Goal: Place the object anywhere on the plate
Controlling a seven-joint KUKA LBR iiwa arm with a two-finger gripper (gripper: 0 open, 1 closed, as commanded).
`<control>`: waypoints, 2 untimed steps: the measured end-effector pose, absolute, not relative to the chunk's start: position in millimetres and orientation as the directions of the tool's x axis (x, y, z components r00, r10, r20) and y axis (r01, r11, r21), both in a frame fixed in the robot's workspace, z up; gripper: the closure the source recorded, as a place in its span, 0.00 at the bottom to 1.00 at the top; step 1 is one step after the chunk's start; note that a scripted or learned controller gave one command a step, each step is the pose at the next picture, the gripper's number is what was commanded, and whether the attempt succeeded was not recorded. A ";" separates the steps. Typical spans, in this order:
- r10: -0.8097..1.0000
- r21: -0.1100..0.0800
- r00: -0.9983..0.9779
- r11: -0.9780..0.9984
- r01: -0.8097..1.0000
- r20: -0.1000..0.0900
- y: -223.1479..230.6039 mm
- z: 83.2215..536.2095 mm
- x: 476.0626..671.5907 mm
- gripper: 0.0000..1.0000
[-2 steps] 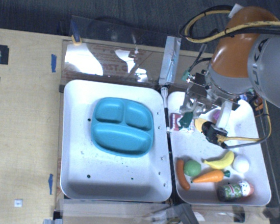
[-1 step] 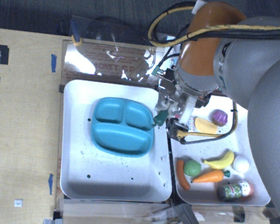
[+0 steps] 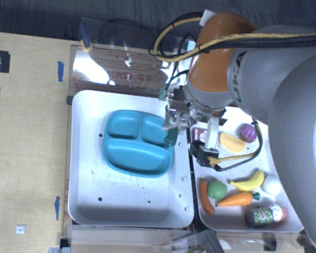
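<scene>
A blue, moulded plastic plate with three shallow compartments (image 3: 137, 143) is shown lying in the left white bin (image 3: 86, 177), its long axis running roughly from the bin's far left to its near right. The two-finger gripper (image 3: 171, 131) is seen poised above the plate's right rim, below the grey arm with its orange band (image 3: 219, 40), and a small teal-green object (image 3: 171, 138) is seen at the fingertips, just over the rim of the plate's right-hand compartment. The object appears to be pinched between the fingers, though its shape is too small and too much hidden to be named, and whether it touches the plate cannot be told. The plate is judged to lie directly beneath and to the left of the gripper, so that only a short move leftward and a release would be called for. The plate's surface is smooth and glossy, with raised ridges between compartments on which a small item could tip or slide. In the right white bin (image 3: 281, 228) toy foods of smooth plastic are gathered: a purple onion-like piece (image 3: 248, 132), a yellow wedge (image 3: 232, 142), a yellow banana (image 3: 248, 181), an orange carrot (image 3: 234, 200), a green round fruit (image 3: 217, 189), a white egg (image 3: 272, 186) and a small labelled bottle (image 3: 265, 215).
</scene>
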State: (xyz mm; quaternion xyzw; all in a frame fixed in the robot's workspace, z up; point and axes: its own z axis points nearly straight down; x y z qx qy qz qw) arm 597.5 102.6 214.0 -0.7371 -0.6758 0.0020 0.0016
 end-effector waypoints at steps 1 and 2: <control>0.968 0.001 0.249 -0.249 0.968 0.000 137.8 224.0 620.0 1.00; 0.969 0.001 0.249 -0.249 0.969 0.000 137.7 224.3 620.0 0.00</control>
